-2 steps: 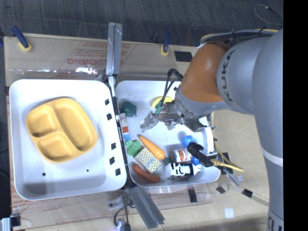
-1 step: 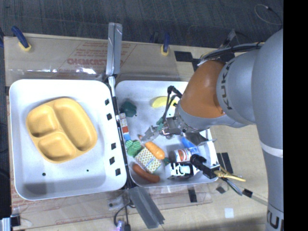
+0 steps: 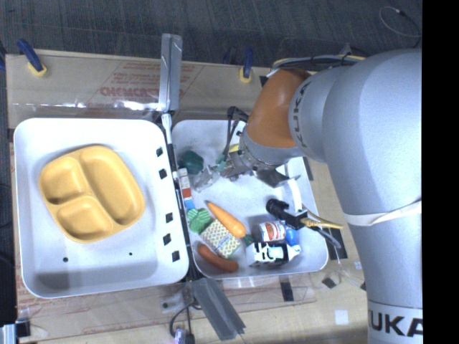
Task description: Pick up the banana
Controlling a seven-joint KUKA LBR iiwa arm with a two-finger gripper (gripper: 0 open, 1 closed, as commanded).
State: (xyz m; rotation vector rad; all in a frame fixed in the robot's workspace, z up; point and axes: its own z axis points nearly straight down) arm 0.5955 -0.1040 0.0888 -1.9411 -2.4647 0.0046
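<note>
My gripper (image 3: 209,173) hangs low over the upper left part of the right bin (image 3: 212,136), close to the divider between the two bins. It points left toward a dark teal object (image 3: 191,160) lying at the bin's left wall. The grey arm with its orange band (image 3: 274,117) comes in from the right and covers the upper right part of this bin. Nothing can be made out in the gripper's grasp.
The right bin's lower half holds an orange carrot (image 3: 226,219), a green checked item (image 3: 219,237), a brown sausage (image 3: 217,259), a red-labelled can (image 3: 272,231), a black-and-white item (image 3: 269,254) and a small blue piece (image 3: 190,208). A yellow divided plate (image 3: 90,190) lies in the left bin (image 3: 107,267).
</note>
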